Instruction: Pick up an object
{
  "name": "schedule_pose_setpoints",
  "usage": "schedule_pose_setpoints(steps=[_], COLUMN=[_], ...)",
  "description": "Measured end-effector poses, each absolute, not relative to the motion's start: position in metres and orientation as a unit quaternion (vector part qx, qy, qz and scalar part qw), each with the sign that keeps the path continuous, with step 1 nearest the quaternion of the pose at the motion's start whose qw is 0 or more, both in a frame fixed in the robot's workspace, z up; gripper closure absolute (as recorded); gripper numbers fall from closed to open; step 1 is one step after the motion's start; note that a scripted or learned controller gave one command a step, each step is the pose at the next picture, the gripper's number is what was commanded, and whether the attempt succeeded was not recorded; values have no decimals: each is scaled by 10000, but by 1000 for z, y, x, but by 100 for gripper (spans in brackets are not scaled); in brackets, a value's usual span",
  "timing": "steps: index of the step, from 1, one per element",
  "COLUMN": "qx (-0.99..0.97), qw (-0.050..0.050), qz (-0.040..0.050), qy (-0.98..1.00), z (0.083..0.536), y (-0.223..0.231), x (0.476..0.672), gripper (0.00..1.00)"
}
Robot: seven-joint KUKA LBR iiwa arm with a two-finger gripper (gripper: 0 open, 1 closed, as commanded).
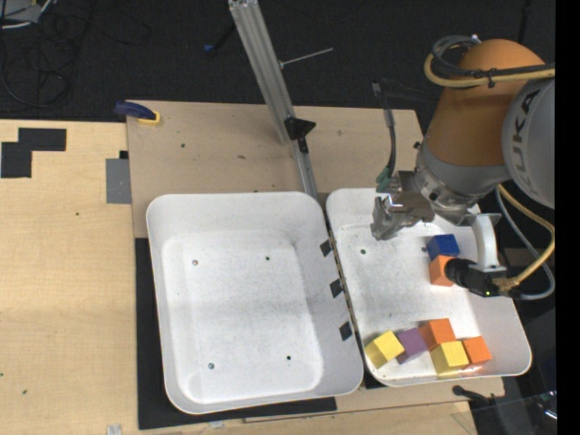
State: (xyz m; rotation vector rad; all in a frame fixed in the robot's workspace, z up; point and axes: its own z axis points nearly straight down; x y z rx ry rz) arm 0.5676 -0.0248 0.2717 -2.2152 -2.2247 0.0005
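Observation:
My gripper [386, 222] hangs over the back left part of the right bin [399, 288], with nothing seen in it. A blue block [443, 244] and an orange block [439, 271] sit just to its right, near the bin's right side. Along the bin's front edge lie a yellow block [385, 346], a purple block [412, 343], an orange block [439, 332], a second yellow block [449, 357] and another orange block [476, 350], packed close together.
The left bin [240, 297] stands beside the right one, joined by black clips at the shared wall [333, 270]. A slanted metal rail [270, 71] rises behind the bins. The arm's orange band [480, 98] looms over the right bin's back corner.

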Motion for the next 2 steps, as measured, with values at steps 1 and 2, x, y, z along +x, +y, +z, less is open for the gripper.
schedule_pose_setpoints(steps=[1,2], qx=[-7059,-7061], qw=[16,5], qz=[8,3], qy=[-7083,-7081], z=[250,252], y=[24,73], x=[591,613], gripper=[100,100])
